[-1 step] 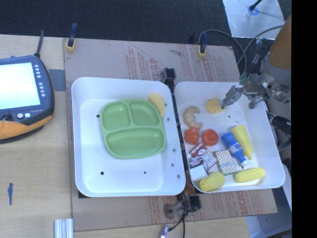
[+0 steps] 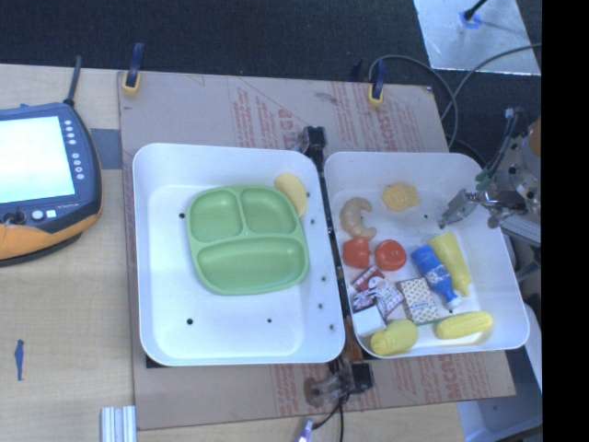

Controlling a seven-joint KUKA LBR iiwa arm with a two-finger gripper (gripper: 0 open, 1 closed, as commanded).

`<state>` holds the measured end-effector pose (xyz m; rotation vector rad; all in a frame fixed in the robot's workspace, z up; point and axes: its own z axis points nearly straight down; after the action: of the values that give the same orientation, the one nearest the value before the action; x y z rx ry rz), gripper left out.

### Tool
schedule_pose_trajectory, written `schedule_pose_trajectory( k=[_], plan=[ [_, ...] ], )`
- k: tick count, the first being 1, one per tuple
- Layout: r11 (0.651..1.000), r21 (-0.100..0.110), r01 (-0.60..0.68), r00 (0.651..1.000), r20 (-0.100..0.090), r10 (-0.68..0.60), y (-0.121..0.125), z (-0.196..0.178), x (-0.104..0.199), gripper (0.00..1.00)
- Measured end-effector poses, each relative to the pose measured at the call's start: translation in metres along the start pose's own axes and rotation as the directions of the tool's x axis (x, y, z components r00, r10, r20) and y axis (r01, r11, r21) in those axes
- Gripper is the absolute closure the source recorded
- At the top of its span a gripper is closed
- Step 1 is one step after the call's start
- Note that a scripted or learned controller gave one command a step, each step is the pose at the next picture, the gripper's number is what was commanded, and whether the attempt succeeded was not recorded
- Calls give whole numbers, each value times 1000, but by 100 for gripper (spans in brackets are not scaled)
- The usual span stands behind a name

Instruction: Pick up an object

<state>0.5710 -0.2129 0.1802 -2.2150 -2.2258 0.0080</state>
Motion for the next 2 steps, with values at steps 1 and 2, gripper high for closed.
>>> schedule_pose_trajectory(
  k=[1,2],
  plan=[
    [1000,0,1,1000,-2,-1,-7,81,21,0],
    [1000,0,4,1000,0,-4,-6,70,20,100]
  ],
)
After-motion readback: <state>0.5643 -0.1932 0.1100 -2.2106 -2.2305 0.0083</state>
